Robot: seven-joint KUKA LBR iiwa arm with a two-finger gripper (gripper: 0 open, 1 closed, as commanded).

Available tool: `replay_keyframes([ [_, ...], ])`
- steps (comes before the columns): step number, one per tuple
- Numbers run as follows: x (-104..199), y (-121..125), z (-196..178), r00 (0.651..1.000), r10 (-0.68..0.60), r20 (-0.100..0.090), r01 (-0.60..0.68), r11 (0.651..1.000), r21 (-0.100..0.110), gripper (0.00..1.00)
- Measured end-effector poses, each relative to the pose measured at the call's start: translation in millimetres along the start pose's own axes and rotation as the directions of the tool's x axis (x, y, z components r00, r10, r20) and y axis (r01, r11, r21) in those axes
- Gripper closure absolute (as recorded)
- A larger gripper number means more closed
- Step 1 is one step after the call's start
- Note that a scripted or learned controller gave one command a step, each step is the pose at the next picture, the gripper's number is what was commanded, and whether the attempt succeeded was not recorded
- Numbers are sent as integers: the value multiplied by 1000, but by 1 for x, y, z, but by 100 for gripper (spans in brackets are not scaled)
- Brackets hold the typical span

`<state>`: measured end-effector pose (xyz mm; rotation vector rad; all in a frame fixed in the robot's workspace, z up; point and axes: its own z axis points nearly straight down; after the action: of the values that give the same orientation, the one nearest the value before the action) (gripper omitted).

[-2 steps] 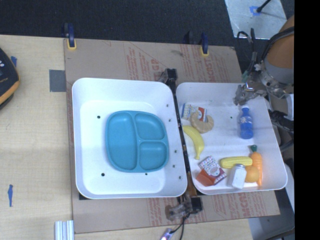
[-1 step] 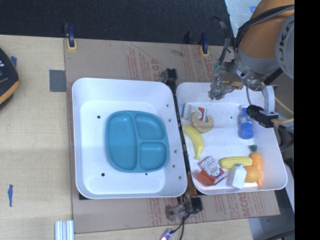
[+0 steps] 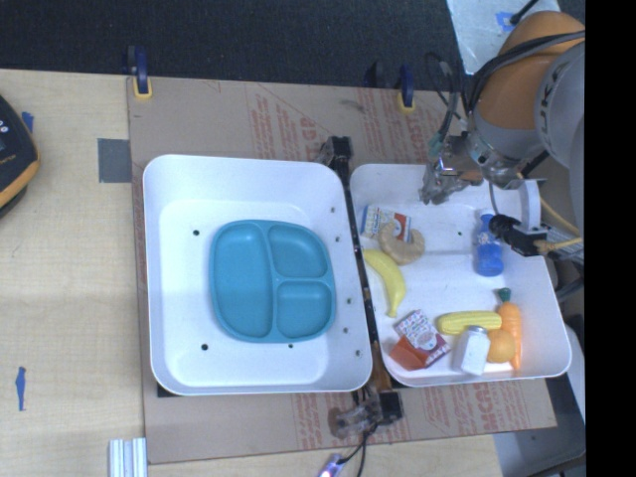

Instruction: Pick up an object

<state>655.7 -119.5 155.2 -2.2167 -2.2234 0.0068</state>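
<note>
My gripper (image 3: 438,181) hangs over the far edge of the right bin (image 3: 449,229), above bare white floor, with nothing seen in it. A small white carton (image 3: 384,222) and a tan lump (image 3: 406,247) lie down-left of it. A yellow banana (image 3: 388,279) lies along the bin's left wall. A blue bottle (image 3: 488,252) stands to the gripper's lower right. Near the front lie a red packet (image 3: 417,339), a yellow piece (image 3: 467,320), a white bottle (image 3: 474,352) and an orange carrot (image 3: 509,333).
The left bin (image 3: 179,266) holds a blue divided plate (image 3: 271,278). A raised divider (image 3: 354,266) runs between the two bins. Cables and a black fitting (image 3: 517,232) hang by the arm at the right bin's far right side.
</note>
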Motion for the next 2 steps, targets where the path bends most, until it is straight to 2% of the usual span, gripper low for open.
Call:
replay_keyframes([
  [1,-1,1,-12,1000,-2,0,2,1000,0,100],
  [2,41,-70,-37,1000,-2,-1,2,1000,0,100],
])
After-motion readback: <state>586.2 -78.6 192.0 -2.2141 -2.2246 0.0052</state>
